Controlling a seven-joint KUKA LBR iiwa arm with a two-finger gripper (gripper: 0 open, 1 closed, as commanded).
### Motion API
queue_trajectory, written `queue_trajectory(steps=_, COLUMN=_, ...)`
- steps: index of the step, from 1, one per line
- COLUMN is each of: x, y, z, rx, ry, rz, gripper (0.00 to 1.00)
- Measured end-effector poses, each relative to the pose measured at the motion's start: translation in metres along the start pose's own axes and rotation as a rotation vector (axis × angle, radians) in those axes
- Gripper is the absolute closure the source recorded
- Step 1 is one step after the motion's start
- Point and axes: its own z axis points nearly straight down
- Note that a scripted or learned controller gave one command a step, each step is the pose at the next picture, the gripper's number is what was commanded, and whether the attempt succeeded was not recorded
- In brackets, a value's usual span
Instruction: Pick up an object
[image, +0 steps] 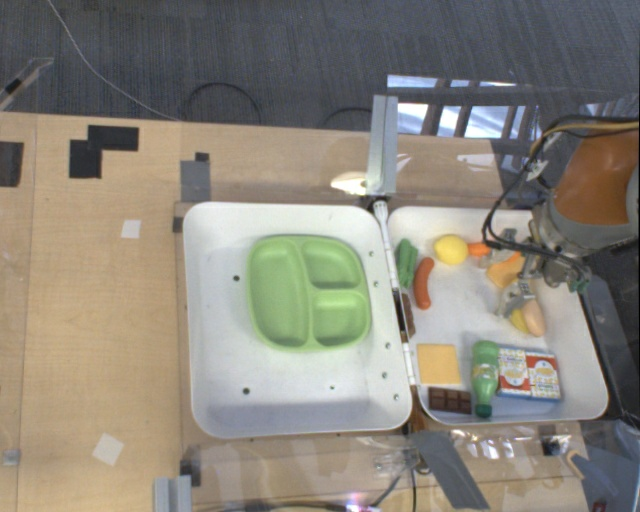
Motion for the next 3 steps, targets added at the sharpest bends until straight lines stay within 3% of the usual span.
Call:
queue_trajectory(steps=1, x=-0.035, y=0.030, z=-0.001, rx=0.006, ry=0.045, rz=0.140, gripper=0.00)
queue_trajectory(steps=2, x=-0.010, y=0.005, z=0.000, rx=0.002, ry=0.000, rz=0.188, gripper=0.00)
queue_trajectory(steps=3, x=0.041, y=0.000, z=-0.001, rx=0.001, ry=-0.002, rz=0.297, gripper=0.00)
